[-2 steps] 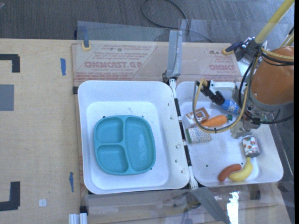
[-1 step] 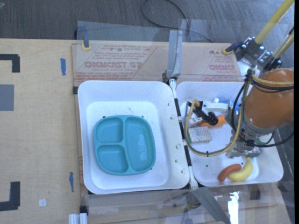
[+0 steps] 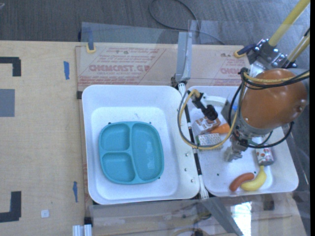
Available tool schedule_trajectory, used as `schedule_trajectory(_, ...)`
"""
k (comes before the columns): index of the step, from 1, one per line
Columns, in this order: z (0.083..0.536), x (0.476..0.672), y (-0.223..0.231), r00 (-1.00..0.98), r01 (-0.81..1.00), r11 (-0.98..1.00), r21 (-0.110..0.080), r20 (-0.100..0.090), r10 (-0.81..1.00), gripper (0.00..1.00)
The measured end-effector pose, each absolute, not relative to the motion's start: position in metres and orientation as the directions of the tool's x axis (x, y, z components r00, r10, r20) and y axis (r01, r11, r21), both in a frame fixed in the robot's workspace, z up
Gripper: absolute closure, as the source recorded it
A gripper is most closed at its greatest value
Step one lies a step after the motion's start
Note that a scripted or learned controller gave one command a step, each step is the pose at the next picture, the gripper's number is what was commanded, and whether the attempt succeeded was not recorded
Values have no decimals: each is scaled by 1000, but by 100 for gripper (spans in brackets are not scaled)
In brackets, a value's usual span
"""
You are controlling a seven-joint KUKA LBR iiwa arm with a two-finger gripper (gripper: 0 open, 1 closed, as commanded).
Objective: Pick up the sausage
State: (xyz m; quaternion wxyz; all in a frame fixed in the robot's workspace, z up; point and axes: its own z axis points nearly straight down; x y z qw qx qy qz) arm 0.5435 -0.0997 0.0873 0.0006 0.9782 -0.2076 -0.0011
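The sausage [image 3: 239,181], a short orange-red piece, lies near the front of the right bin [image 3: 216,177]. Its right end touches a yellow banana [image 3: 257,181]. My gripper [image 3: 234,153] hangs below the orange wrist over the middle of the right bin, a little behind and to the left of the sausage and apart from it. Nothing shows between its tips.
A small red and white can [image 3: 264,156] stands just right of the gripper. An orange carrot [image 3: 223,129] and a flat white packet [image 3: 208,139] lie to its left. The left bin [image 3: 93,107] holds a teal divided plate [image 3: 131,152].
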Motion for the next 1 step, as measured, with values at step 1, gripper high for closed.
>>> schedule_trajectory(1, 89, 500, -103, 710, -704, -710, -9, 10, -704, 100)
